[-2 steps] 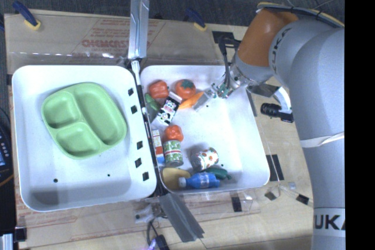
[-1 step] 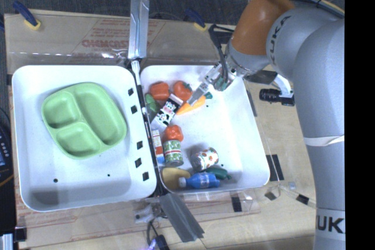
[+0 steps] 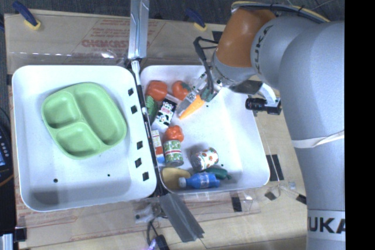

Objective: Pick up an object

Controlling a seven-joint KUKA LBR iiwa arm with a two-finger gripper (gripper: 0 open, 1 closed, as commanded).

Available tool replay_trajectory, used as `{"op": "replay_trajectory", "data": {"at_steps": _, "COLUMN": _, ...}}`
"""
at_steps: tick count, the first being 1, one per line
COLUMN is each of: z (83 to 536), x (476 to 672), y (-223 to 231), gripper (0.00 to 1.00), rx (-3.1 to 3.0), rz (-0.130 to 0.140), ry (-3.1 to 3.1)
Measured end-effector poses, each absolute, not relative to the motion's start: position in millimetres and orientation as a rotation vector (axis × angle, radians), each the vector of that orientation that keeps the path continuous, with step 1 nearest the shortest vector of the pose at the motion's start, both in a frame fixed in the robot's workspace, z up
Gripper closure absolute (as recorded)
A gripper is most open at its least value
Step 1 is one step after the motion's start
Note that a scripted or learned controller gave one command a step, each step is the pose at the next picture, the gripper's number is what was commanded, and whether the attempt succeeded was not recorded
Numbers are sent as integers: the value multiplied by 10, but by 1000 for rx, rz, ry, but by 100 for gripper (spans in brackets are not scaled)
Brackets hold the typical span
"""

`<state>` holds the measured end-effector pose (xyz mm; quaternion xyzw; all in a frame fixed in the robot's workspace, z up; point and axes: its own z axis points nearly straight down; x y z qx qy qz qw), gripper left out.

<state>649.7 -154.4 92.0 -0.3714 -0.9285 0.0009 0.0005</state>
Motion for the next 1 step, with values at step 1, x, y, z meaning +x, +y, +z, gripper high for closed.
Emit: {"op": "replay_trajectory", "data": {"at_steps": 1, "z": 1040, "x": 6513, "y": -1544, "gripper": 100, "rx": -1162, "rz": 3, "ry": -2922}}
